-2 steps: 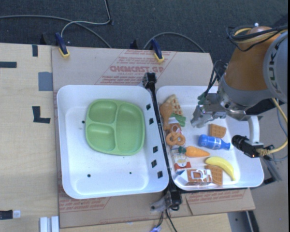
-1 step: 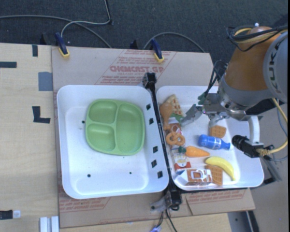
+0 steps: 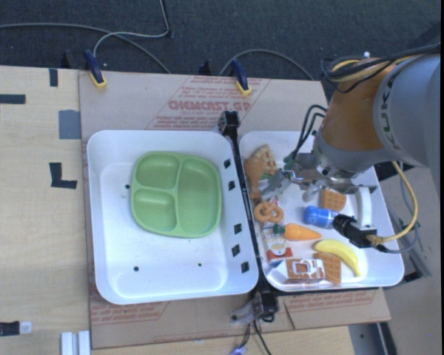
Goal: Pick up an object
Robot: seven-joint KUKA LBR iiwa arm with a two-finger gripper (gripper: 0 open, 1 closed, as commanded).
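The right bin (image 3: 385, 272) holds several toy foods: a brown bread piece (image 3: 258, 161), a pretzel (image 3: 268, 213), an orange carrot (image 3: 302, 233), a yellow banana (image 3: 342, 257), a blue cylinder (image 3: 317, 216), a square waffle (image 3: 331, 200) and a small printed box (image 3: 305, 270). My gripper (image 3: 290, 183) hangs low over the upper middle of this bin, between the bread piece and the waffle, just above the pretzel. The arm's wrist hides the bin floor behind it. I see nothing held in the gripper.
A green divided plate (image 3: 176, 194) lies in the left bin (image 3: 111, 272). A black divider (image 3: 240, 205) separates the two bins. Cables and blue-yellow clamps (image 3: 96, 71) sit at the bench's far edge. A yellow cable (image 3: 399, 231) loops off the arm over the right bin's edge.
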